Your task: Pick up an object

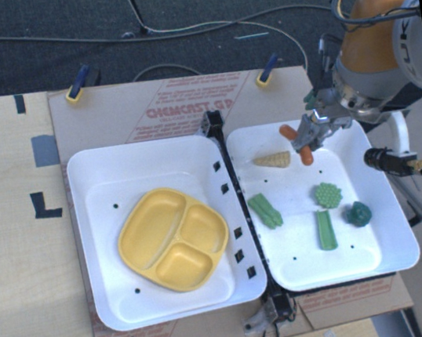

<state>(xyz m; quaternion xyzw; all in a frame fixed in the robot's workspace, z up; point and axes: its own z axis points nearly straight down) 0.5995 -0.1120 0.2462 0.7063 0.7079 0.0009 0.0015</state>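
Jaws around orange carrot.

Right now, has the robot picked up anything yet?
Not clearly. The claw sits low at the far edge of the right bin, right by a carrot, but I can't tell whether it grips it. The cone, broccoli and green sticks still lie in the bin. Left to do: a clear grip and a lift.
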